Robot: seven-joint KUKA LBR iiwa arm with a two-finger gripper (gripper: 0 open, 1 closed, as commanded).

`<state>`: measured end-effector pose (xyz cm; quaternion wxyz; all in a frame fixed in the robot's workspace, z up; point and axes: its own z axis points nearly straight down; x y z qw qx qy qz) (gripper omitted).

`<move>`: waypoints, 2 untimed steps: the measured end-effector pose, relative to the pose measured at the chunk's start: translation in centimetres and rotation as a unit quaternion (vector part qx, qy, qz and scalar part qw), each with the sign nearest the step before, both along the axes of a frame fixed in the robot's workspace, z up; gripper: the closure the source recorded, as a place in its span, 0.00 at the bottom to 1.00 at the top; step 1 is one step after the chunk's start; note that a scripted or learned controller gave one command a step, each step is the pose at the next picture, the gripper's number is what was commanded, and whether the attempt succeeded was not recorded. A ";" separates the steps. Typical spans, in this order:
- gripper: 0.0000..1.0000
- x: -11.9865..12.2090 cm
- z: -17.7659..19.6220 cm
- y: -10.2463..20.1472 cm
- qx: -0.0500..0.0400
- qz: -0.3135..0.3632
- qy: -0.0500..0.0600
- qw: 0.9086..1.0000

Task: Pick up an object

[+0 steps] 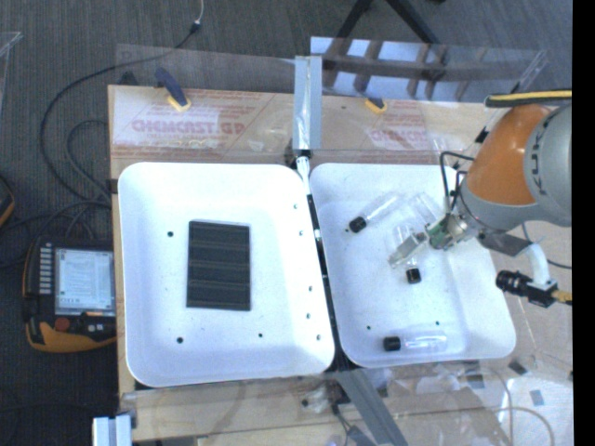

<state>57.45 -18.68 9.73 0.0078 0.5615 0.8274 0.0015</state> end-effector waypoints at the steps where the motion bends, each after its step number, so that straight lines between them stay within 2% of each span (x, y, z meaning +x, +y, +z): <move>1: 0.00 -1.2 -0.7 1.1 -0.002 0.004 -0.001 1.000; 2: 0.00 -1.2 -0.7 1.1 -0.002 0.004 -0.001 1.000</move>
